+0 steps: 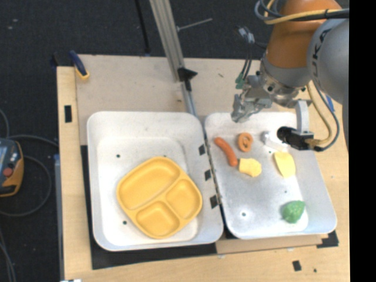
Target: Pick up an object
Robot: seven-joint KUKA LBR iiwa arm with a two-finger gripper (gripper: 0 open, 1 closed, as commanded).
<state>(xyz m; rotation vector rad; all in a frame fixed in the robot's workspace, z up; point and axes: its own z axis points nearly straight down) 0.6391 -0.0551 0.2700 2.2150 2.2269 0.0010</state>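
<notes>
The right bin holds several small items. A red-orange sausage-shaped piece lies near its left wall, with an orange pretzel-shaped ring just to its right. Closer to me lie a yellow lump and a pale yellow wedge. A green broccoli-like piece sits near the front right corner. My gripper hangs over the bin's far left corner, a little beyond the ring and apart from all the items. Nothing shows in its grasp.
The left bin holds a yellow divided plate. A grey metal post rises at a slant behind the bins. The two bins meet at a ridge with black clips.
</notes>
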